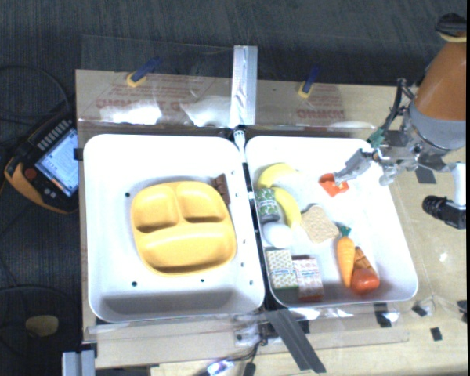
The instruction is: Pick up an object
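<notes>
The objects to pick from lie in the right bin (403, 233), crowded toward its left wall and near edge. A yellow banana (276, 180) curves along the far left of the pile, with a small green-labelled can (266, 205) just beside it at the divider. Below the can sits a white rounded object (277, 233), and next to that a tan, speckled slice of bread (319, 225). Two small patterned boxes (294, 272) lie side by side at the bin's near edge. An orange carrot (345, 258) with a green top rests upright along the pile's right side, touching a red-orange item (364, 276) toward the near right corner.

The gripper (334, 180) hangs over the far half of the right bin, apart from the pile, reaching in from the table's right edge. Something small and red-orange shows at its tip, but it cannot be told whether this is a held object or part of the tool, nor how far the fingers stand apart.

The left bin (110, 210) holds a yellow divided tray (184, 225), set near its middle with three compartments, and a small dark brown object (220, 186) touching the tray's far right corner.

Beyond the bins, clear plastic sheeting (172, 104) lies along the table's far edge, pinned by two blue-and-yellow clips (143, 70). A handheld control pendant (47, 165) lies on the floor off the table's left edge.
</notes>
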### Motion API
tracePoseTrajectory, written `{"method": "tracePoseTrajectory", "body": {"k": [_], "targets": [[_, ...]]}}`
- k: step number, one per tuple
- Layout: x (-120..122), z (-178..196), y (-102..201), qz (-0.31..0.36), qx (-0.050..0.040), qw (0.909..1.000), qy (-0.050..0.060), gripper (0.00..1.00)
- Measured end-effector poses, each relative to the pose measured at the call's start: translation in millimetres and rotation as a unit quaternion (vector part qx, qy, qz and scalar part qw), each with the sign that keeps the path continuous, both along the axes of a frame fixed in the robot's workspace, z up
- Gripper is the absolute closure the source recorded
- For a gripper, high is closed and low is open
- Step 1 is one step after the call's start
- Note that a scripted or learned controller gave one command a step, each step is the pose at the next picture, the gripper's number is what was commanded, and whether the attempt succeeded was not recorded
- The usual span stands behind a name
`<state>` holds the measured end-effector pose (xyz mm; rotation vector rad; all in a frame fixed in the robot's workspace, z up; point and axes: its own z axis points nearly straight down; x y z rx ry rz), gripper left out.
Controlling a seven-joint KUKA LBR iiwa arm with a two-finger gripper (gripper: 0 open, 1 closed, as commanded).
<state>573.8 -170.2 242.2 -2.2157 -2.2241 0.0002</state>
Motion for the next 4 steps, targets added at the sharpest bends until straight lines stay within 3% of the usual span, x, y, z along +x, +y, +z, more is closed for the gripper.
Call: {"method": "tracePoseTrajectory", "body": {"k": [1,2,3,4], "targets": [[-24.2,-137.8,-30.1,0.013,0.0001,0.9999,-0.001,0.0],[-84.3,-149.9,-3.8,0.01,-0.0038,0.9999,-0.01,0.0],[-82.6,-139.8,-3.1,0.01,-0.0027,0.9999,-0.012,1.0],[-38.8,-37.0,39.5,0.053,-0.001,0.9986,0.0,1.0]]}}
